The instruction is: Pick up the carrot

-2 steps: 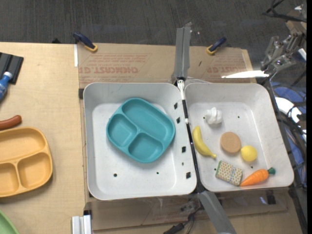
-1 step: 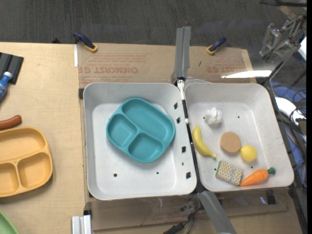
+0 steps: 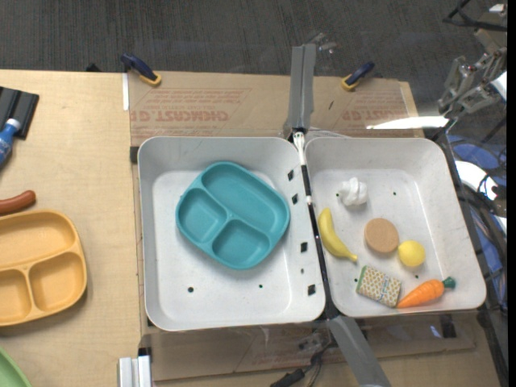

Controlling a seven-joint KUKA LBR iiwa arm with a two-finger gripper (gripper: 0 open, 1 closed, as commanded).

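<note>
carrot (image 3: 421, 293) lies at the near rt corner of the rt bin (image 3: 451, 176), flat on the floor, orange body pointing left w/ its green top to the right, close to the front wall. just left of it, touching or nearly so, a small patterned block (image 3: 379, 285). lemon (image 3: 411, 253) sits just behind the carrot, apart from it, and a tan round disc (image 3: 381, 235) is right beside the lemon on its left. banana (image 3: 333, 235) lies along the bin's left side, curved, tip toward the front. white lumpy thing (image 3: 352, 191) is farther back, near the middle. nothing rests on the carrot. left bin (image 3: 161, 297) holds a teal tray (image 3: 233, 214) w/ 3 compartments, set at an angle, about centre. both bins sit on brown cardboard (image 3: 193, 107), pinned at the back by 2 clamps, one at left (image 3: 141, 69) and one at right (image 3: 357, 74). on the bench to the left, well apart from the bins: a yellow tray (image 3: 40, 268) and a red-brown sausage (image 3: 16, 202) just behind it. gripper (image 3: 476, 83) looks to be the metal gear at the far rt, up past the back corner of the rt bin, well away from the carrot; too small and cluttered to read, so can't tell if it's released or clenched, and nothing can be made out in it.
</note>
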